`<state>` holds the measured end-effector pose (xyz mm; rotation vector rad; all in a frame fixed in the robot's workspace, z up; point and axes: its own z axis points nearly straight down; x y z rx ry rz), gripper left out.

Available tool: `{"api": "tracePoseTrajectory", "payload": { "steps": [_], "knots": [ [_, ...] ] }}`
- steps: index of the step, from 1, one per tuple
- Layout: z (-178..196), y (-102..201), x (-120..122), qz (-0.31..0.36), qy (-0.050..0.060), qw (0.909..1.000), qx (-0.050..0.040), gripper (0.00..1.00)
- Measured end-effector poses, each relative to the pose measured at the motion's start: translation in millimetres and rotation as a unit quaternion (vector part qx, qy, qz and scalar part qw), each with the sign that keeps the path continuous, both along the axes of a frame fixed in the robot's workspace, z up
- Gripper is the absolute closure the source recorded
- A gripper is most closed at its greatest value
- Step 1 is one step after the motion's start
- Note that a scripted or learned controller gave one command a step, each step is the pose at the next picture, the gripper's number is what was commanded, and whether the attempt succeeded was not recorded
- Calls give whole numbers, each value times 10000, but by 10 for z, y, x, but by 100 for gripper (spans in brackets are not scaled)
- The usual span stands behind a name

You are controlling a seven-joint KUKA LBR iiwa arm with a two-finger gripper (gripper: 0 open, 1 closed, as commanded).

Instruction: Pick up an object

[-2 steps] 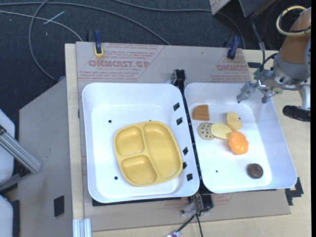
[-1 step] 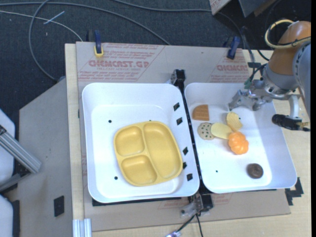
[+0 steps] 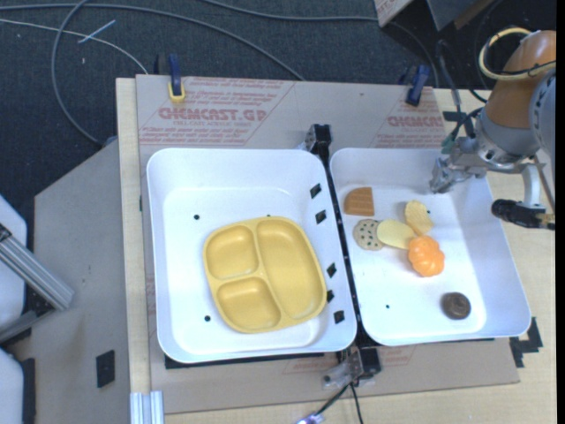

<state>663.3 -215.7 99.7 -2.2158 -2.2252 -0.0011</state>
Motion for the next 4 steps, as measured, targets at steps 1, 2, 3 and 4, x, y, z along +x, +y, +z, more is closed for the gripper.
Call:
{"api": "tracePoseTrajectory", "payload": {
  "steps": [1,2,3,4],
  "knots": [
    [638,-50,-30,-22,-42,10000,-23,100],
    [1091,-51,-31,-17,-39,10000,-20,100],
    [1094,-52,-23,-15,-19,10000,-19,100],
    [1019,460,-211,-1,16,10000,5,100]
  ]
}}
